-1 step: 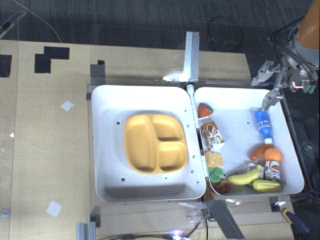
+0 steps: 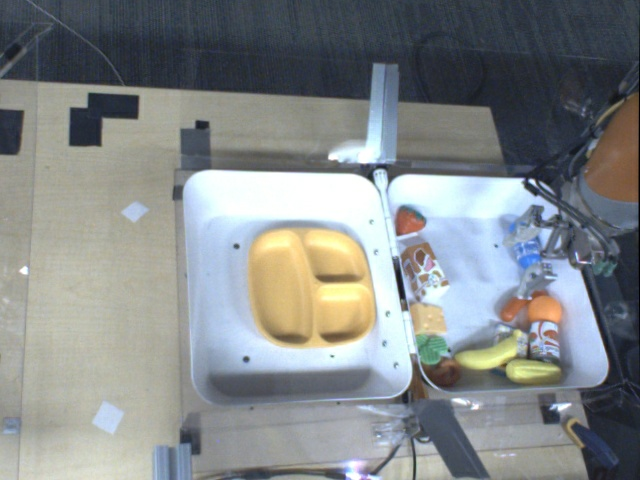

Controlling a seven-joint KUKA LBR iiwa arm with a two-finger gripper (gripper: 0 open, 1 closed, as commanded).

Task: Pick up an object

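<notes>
- Your gripper [image 2: 545, 240] hangs over the right bin [image 2: 470, 203], near its right wall; you cannot tell how its jaws stand, or whether it has hold of anything.
- A blue-and-white item [image 2: 524, 236] lies right at the gripper, partly hidden by it.
- The orange bottle [image 2: 544, 328] stands just below the gripper, toward the near edge.
- The banana [image 2: 488, 355] lies beside the bottle's base.
- The yellow tray [image 2: 309, 286] sits in the left bin [image 2: 215, 298], well apart from the gripper.
</notes>
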